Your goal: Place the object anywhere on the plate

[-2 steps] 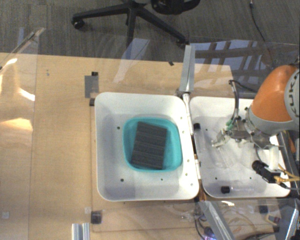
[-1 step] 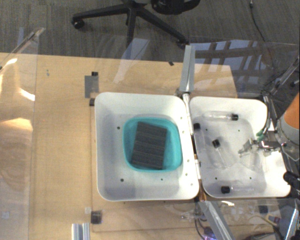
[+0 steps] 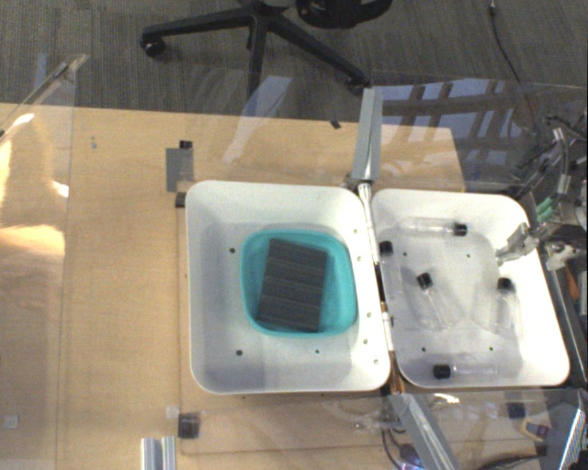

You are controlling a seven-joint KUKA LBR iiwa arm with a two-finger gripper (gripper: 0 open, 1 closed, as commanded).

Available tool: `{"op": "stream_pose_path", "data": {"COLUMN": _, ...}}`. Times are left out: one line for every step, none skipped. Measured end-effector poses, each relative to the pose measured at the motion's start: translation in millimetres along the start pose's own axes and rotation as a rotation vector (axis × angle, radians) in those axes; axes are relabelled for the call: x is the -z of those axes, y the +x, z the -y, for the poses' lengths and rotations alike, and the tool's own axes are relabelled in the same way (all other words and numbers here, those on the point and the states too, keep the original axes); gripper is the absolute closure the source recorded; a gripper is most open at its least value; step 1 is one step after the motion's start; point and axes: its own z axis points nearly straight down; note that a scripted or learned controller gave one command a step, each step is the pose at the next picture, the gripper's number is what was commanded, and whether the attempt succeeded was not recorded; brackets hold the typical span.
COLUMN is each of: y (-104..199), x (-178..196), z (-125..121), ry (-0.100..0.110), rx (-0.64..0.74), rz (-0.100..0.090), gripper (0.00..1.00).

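A teal square plate (image 3: 344, 292) sits in the middle of the left white bin (image 3: 213, 275). A dark grey ribbed rectangular block (image 3: 292, 285) lies flat on the plate, slightly tilted, and nothing is touching it. At the right rim of the right bin (image 3: 551, 353), a pale metallic part that looks like my gripper (image 3: 516, 242) pokes in from the right. It is far from the plate and nothing shows in it.
Several clear vials with black caps (image 3: 424, 279) lie scattered in the right bin. A metal divider post (image 3: 367, 138) rises between the bins at the back. Cables and hardware (image 3: 556, 184) crowd the right edge. An office chair base (image 3: 262, 27) stands on the floor beyond the bench.
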Motion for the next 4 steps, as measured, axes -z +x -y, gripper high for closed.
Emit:
{"op": "stream_pose_path", "data": {"y": 20.0, "x": 92.5, "z": -103.2, "ry": -0.004, "rx": -0.005, "rz": 0.001, "gripper": 0.0}}
{"op": "stream_pose_path", "data": {"y": 10.8, "x": 169.6, "z": -43.0, "ry": -0.005, "rx": -0.277, "rz": 0.001, "gripper": 0.0}}
{"op": "stream_pose_path", "data": {"y": 15.7, "x": 173.0, "z": 0.8, "ry": -0.002, "rx": -0.412, "rz": 0.001, "gripper": 0.0}}
{"op": "stream_pose_path", "data": {"y": -1.5, "x": 172.5, "z": 25.1, "ry": 0.0, "rx": -0.503, "rz": 0.002, "gripper": 0.0}}
